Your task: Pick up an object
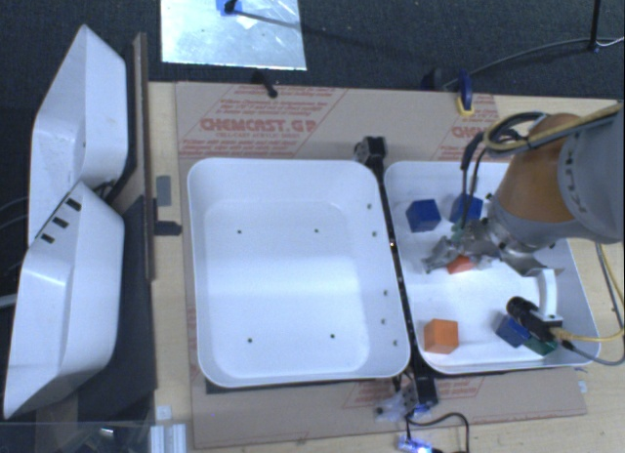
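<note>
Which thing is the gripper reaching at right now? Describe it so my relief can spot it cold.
Look in the right bin, the one the arm reaches into. At its middle, the gripper is down at a small orange-red piece. The orange cube lies apart near the front wall, and the blue cube sits farther back.

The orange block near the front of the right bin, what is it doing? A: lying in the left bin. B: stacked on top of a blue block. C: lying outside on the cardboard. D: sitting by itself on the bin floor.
D: the orange block sits alone on the floor of the right bin, apart from the gripper higher up.
</note>
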